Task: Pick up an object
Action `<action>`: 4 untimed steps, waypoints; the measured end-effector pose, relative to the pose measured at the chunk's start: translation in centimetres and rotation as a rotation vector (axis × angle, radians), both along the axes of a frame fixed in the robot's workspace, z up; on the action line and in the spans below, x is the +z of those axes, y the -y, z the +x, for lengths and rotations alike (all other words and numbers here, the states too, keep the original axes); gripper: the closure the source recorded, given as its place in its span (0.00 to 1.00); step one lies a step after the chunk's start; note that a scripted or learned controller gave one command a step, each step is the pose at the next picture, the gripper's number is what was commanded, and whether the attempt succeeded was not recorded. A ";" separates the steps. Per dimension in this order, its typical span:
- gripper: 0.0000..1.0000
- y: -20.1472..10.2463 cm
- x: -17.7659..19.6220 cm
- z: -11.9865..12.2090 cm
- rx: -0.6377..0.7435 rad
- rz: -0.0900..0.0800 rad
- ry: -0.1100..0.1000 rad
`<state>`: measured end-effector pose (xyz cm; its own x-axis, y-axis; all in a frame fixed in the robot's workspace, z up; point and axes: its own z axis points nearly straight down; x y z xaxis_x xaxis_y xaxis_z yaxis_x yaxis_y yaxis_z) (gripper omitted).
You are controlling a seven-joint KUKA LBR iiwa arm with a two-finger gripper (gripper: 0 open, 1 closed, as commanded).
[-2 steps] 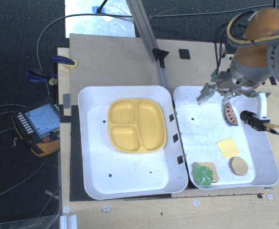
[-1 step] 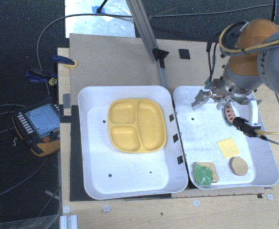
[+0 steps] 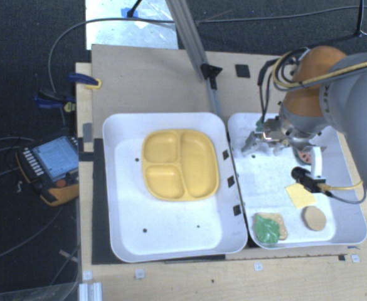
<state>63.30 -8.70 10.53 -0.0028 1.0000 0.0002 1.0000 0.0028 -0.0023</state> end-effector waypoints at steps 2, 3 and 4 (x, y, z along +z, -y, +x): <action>1.00 0.2 5.8 0.4 0.000 -0.001 0.007; 1.00 0.4 10.4 1.2 0.002 -0.001 0.008; 1.00 0.4 15.9 1.3 0.003 -0.001 0.010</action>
<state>64.64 -9.09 26.41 -0.0061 1.0000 -0.0010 0.9999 0.0061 0.0080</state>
